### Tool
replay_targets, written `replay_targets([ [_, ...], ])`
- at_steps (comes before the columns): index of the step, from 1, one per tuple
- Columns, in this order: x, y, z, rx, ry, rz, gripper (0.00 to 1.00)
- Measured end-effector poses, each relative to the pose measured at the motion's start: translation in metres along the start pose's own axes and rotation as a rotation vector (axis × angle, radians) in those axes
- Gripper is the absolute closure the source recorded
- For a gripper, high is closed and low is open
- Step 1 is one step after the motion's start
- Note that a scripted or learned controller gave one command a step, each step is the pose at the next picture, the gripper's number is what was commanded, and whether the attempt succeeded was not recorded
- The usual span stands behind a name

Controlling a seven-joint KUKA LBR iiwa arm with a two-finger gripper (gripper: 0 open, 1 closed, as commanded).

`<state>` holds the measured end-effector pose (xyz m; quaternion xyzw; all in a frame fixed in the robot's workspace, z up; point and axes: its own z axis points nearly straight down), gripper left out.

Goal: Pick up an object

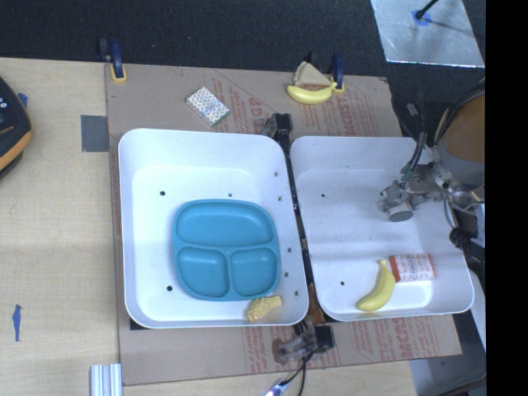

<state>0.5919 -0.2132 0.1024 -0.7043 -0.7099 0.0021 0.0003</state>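
Corn (263, 308) sits at the left bin's (140, 221) near edge, beside a blue tray (224, 247). Rightward, a banana (378, 287) touches a small box (410, 268) in the right bin (346, 172). Farther back hovers the gripper (398, 203); its state is unclear.

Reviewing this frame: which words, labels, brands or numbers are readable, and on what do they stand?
None can be read.
Cardboard sheet: faint reddish print, too blurred.
White packet beside the banana in the right bin: red label, too small.
Patterned packet above the left bin: no legible text.
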Motion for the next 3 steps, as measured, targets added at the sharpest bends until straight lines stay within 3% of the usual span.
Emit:
replay_targets([
  [1, 0.067, 0.019, -0.082, -0.002, 0.003, 0.003, 1.00],
  [2, 0.098, 0.065, -0.101, 0.000, 0.003, 0.004, 1.00],
  [3, 0.168, 0.041, -0.138, 0.001, 0.003, 0.003, 1.00],
])
